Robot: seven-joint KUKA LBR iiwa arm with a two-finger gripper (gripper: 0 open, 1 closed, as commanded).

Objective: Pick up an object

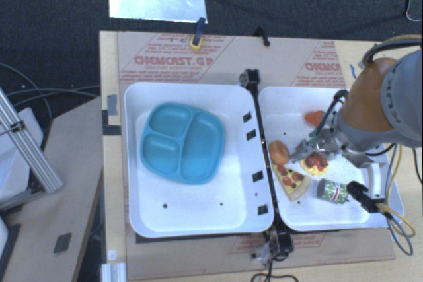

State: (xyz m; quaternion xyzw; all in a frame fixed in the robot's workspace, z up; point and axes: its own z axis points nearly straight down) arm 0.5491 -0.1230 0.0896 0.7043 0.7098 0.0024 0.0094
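The right bin (291, 102) holds several toy foods. A brown bun (278, 152) lies near its left wall, with a pizza slice (293, 182) just in front of it. A small green-labelled can (332, 191) lies on its side near the front. An orange-red piece (314, 118) sits farther back. A yellow and red item (316, 165) lies in the middle. My gripper (309, 152) hangs low directly over that item's back edge, close beside the bun. The arm's body hides the bin's right part.
The left bin (152, 208) carries a blue divided plate (182, 142). A black divider with clips (259, 148) runs between the two bins. Cables trail off the bench's right front corner (396, 221).
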